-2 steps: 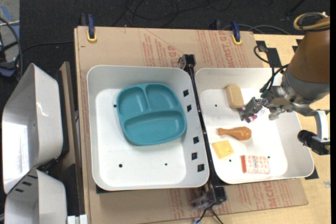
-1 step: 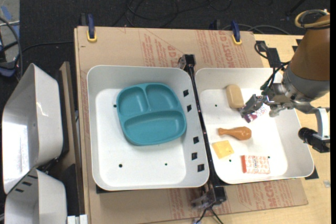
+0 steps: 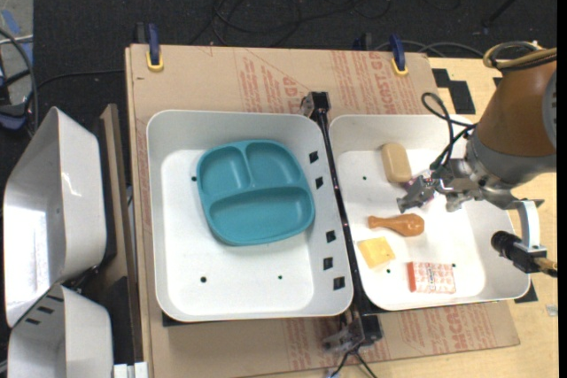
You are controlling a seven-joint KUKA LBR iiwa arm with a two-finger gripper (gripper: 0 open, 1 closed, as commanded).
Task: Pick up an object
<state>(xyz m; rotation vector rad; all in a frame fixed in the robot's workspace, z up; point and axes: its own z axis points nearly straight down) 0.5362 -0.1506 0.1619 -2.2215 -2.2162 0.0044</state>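
Gripper (image 3: 415,196) above drumstick (image 3: 398,225), bin wall (image 3: 341,190) near.

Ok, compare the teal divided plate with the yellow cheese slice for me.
The teal divided plate is by far the larger; the yellow cheese slice is small. The plate lies in the left bin, the cheese slice in the right bin beside a toy drumstick. The plate has three moulded compartments and rounded corners; the cheese slice is a plain flat square. Both lie flat, slightly rotated against their bins' edges.
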